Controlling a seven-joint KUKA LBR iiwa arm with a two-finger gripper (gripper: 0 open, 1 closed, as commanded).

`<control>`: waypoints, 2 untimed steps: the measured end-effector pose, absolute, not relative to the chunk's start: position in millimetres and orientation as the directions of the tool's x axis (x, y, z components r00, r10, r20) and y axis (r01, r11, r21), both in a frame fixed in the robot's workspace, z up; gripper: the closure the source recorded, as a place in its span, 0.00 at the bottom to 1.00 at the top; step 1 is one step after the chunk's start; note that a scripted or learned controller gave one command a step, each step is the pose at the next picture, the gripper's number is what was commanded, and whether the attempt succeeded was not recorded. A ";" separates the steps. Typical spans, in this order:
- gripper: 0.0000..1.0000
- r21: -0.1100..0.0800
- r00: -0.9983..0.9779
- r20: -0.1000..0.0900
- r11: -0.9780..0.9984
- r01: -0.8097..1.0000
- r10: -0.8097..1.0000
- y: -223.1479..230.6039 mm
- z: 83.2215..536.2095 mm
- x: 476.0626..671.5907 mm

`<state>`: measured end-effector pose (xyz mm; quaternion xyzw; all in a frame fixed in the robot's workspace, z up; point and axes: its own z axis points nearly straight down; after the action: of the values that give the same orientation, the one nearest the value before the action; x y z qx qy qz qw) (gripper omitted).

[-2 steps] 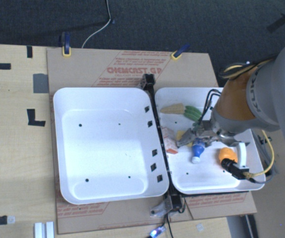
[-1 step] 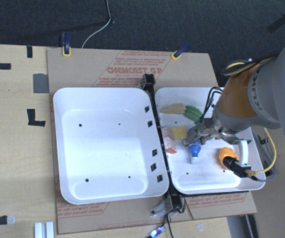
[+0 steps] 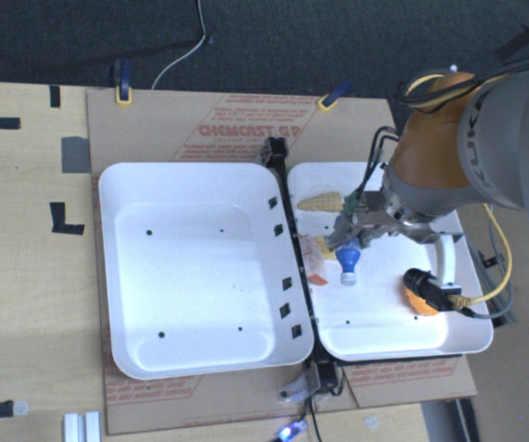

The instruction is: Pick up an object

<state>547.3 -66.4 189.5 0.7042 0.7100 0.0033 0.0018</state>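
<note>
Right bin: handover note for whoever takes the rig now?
Hand: low in the right white bin, near its left wall; grip state can't be read.
Things: small blue object with a white tip right at the hand, whether held is unclear. Pale yellow cone-shaped piece beyond it, toward the far rim. Small orange-red piece by the left wall.
Done: hand is down among the objects.
Left: confirm a grasp, then lift one clear.

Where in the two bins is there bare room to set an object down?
The left bin has bare floor from wall to wall. In the right bin, the front strip below the blue object is free. Its left part is crowded: tan cone, orange piece, gripper.
</note>
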 end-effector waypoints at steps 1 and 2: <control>1.00 0.006 -0.005 0.000 0.005 1.000 1.000 -51.4 215.9 614.9; 1.00 -0.003 -0.003 0.000 0.003 1.000 1.000 -29.0 226.0 581.8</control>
<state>581.8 -29.0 226.0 0.7062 0.7080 -0.0010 -0.0012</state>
